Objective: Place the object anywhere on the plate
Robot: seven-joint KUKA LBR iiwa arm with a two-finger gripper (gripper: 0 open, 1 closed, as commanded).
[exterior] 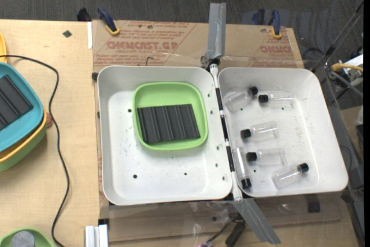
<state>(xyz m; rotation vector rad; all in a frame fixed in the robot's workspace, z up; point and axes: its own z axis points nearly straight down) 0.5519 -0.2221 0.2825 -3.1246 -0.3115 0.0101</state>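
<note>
Clear vials lie scattered in the right bin, the nearest at its front edge. The green plate sits in the left bin, directly left of them.

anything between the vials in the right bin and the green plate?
Only the bin walls where the two bins meet. The vials lie loose in the right bin; the plate sits in the left bin with a dark ribbed pad on it. Nothing else visible stands between them.
</note>
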